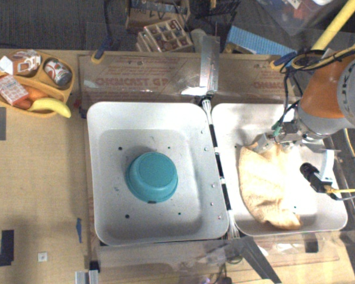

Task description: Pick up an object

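Over the right bin (337, 218), the tool (279, 142) sits at the upper edge of a tan cloth (263, 185); its grip state cannot be told. A teal bowl (152, 176) lies upside down in the left bin (106, 129).

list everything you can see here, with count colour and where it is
bowl: 1, teal, upside down in the middle of the left bin
cloth: 1, tan, crumpled in the right bin, its upper edge up at the gripper
left bin: 1, white, left half of the bench
right bin: 1, white, right half of the bench
yellow tray: 1, far left, holding small packets and tins
banana: 1, yellow, at the front edge of the yellow tray
clutter: boxes and cables, mixed colours, behind the bins
arm: 1, grey with orange band, over the right bin
gripper: 1, at the top edge of the cloth
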You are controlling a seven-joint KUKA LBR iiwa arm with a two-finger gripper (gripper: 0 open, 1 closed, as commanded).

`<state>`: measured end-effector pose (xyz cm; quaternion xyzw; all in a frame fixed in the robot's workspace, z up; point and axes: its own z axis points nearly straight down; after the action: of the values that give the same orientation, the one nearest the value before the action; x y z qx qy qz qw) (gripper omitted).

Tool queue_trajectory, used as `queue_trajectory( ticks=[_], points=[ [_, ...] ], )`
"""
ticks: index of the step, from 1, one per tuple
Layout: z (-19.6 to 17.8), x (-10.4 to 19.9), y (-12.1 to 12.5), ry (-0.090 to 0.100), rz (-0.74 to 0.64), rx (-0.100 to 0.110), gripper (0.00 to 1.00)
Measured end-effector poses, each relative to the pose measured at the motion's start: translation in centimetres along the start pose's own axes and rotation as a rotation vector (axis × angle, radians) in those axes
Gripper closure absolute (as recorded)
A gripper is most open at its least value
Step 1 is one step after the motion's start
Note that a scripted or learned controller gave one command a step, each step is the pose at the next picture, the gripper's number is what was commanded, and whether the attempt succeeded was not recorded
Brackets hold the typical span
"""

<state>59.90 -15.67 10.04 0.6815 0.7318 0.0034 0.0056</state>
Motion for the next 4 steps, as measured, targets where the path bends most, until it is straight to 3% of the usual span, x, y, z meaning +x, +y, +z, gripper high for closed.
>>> queue_trajectory(
  ticks=[1, 2, 3, 4],
  points=[
    [-1.1, -0.2, 0.0, -0.002, 0.004, -0.004, 1.0],
    [-1.1, -0.2, 0.0, -0.002, 0.004, -0.004, 0.0],
    [1.3, -0.5, 1.5, 0.001, -0.162, 0.005, 0.0],
    [0.0, -0.7, 1.7, -0.002, -0.16, -0.002, 1.0]
  ],
)
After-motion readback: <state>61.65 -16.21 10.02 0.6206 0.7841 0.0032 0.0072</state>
